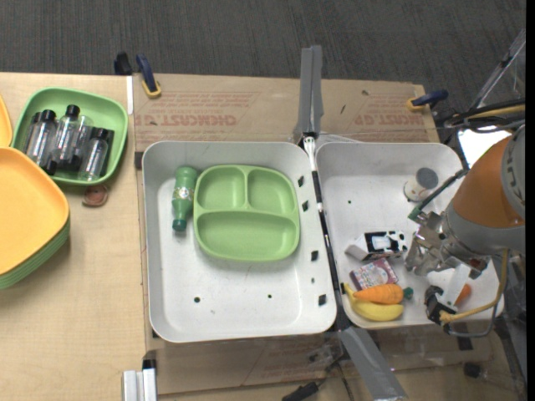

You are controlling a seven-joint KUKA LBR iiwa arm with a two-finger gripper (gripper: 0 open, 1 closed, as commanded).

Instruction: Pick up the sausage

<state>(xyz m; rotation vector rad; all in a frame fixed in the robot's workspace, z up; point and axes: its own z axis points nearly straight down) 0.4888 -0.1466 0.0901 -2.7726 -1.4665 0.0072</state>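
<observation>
The tool [425,253] is hanging low over the right bin [368,153], near its right wall; whether it is released or clenched cannot be told. A reddish stub, seemingly the sausage [462,292], is lying just right of the tool, partly hidden under the arm. Left of the tool a black-and-white toy [383,242], a pink packet [374,272], a carrot [378,294] and a banana [376,311] are crowding together. The left bin [167,307] is holding a plate [247,211] and a bottle [182,195].

We look down on a wooden bench [92,307] covered partly by brown cardboard [226,111], with dark grey carpet [251,15] beyond its far edge.
</observation>
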